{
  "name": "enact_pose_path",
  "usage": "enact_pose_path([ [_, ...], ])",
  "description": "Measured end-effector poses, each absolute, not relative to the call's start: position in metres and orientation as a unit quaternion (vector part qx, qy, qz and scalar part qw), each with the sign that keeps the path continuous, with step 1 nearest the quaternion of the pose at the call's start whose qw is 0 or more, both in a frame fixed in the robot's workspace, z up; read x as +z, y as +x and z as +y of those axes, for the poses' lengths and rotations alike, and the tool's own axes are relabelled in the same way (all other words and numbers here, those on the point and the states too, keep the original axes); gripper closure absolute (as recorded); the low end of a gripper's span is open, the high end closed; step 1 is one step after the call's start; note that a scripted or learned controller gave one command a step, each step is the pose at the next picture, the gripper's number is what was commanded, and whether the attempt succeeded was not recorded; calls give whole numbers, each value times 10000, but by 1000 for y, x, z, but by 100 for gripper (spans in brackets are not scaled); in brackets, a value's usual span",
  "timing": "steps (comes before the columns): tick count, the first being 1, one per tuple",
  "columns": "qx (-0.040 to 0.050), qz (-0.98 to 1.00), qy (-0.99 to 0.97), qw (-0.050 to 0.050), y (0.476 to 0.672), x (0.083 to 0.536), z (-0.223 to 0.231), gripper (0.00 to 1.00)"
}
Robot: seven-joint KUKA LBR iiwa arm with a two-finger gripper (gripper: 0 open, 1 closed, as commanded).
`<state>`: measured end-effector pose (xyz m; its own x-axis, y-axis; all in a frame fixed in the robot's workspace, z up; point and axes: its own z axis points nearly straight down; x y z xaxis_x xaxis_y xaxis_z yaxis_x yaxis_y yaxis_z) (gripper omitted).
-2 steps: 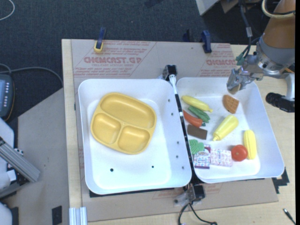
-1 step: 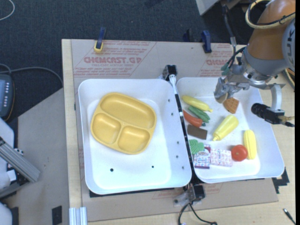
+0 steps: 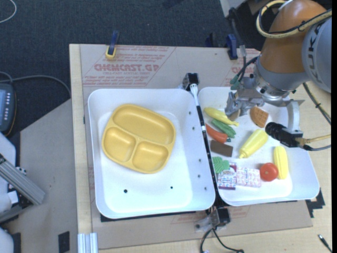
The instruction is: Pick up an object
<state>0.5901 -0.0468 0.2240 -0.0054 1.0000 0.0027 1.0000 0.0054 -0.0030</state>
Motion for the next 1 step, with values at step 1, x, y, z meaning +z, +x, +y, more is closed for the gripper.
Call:
enact_pose_path([
  [1,5,-7084,-7058,19,573,229,-7,100],
])
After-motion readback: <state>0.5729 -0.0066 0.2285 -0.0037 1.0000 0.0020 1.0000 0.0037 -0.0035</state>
